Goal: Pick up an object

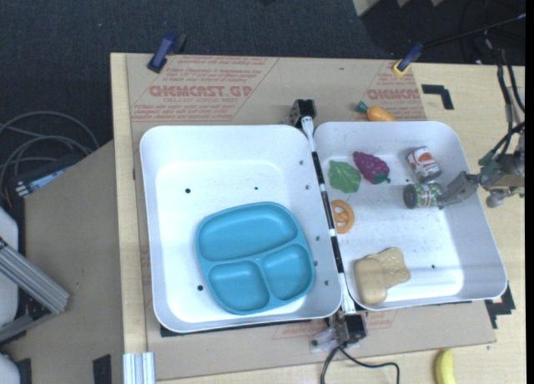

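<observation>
The small dark cylindrical can [421, 196] lies on its side near the right wall of the right white bin [476, 249], with the grey hand [459, 187] touching its right end; whether the hand is spread or pinching cannot be told. Just above it lies a red-and-white can [423, 162]. Further left are a purple grape bunch [371, 165], a green leafy toy [344, 176], an orange pretzel [342, 215] and a tan bread piece [380, 274]. The left white bin [167, 165] holds a blue divided tray [254, 255]. The cardboard-covered tabletop [209, 90] stands over dark carpet [83, 7].
</observation>
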Tool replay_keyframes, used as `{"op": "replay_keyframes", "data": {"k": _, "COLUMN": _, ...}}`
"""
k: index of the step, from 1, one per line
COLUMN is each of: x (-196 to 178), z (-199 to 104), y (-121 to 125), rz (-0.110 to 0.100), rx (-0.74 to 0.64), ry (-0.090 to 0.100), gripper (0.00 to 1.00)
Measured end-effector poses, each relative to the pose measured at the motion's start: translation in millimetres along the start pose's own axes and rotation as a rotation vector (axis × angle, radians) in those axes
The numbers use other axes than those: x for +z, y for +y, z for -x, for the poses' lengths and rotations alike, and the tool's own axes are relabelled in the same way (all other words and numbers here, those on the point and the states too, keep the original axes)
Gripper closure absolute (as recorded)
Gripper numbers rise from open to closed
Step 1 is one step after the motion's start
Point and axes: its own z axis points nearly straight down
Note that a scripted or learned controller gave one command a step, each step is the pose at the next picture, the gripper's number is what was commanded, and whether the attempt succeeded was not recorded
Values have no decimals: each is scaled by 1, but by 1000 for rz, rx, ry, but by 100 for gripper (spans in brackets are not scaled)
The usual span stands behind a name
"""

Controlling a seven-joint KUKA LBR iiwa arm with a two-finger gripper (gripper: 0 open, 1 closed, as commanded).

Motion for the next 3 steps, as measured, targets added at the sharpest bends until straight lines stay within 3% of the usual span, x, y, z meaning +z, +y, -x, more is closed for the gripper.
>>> {"op": "replay_keyframes", "data": {"k": 1, "x": 67, "z": 5, "y": 103, "rz": 0, "rx": 0, "ry": 0, "gripper": 0}}
{"op": "replay_keyframes", "data": {"k": 2, "x": 157, "z": 13, "y": 163, "rz": -5, "rx": -2, "ry": 5, "gripper": 0}}
{"op": "replay_keyframes", "data": {"k": 3, "x": 145, "z": 15, "y": 164, "rz": 2, "rx": -2, "ry": -1, "gripper": 100}}
